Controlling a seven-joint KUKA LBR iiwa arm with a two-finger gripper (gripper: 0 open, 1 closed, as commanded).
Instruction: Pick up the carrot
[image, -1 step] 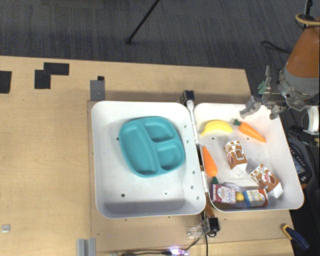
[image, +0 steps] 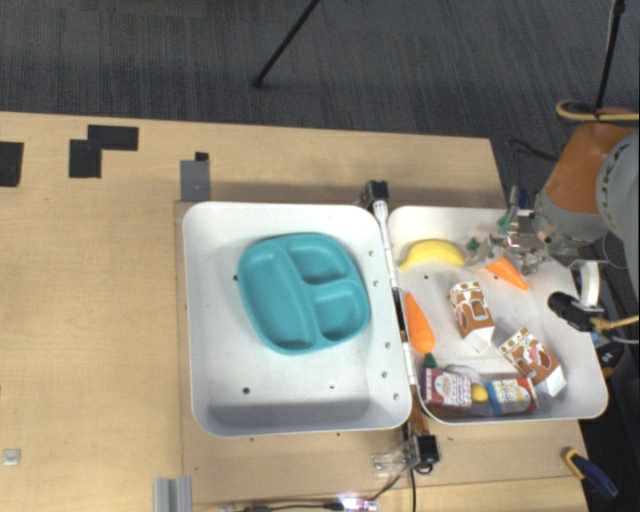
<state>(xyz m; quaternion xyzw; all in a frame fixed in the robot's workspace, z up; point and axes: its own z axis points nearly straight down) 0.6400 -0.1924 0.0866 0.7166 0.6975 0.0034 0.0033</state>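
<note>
A: Two white bins sit side by side on the tabletop (image: 90, 300). The left bin (image: 215, 400) holds a teal divided plate (image: 300, 290). The right bin (image: 580, 395) is the crowded one.

B: Where is the carrot?

A: There are two orange pieces. A long carrot (image: 419, 322) lies against the right bin's left wall, thick end toward the far side, its green tip pointing to the near side and nearly touching a dark purple carton (image: 450, 388). A shorter orange wedge (image: 506, 273) lies near the bin's far right corner, just beside the claw (image: 512, 243).

B: Is the claw holding either one?

A: No orange piece shows between its fingers. The claw hangs over the far right corner of the right bin, at the end of the grey arm (image: 620, 190) with its orange band (image: 575, 170). Its metal parts blur together, so I cannot tell whether it is wide or narrow.

B: What else is in that bin?

A: A yellow lemon-like piece (image: 432, 253) near the far left corner, two brown and white cartons (image: 470, 307) (image: 532, 357) in the middle and right, and a small colourful box (image: 510, 393) beside the purple carton along the near wall.
</note>
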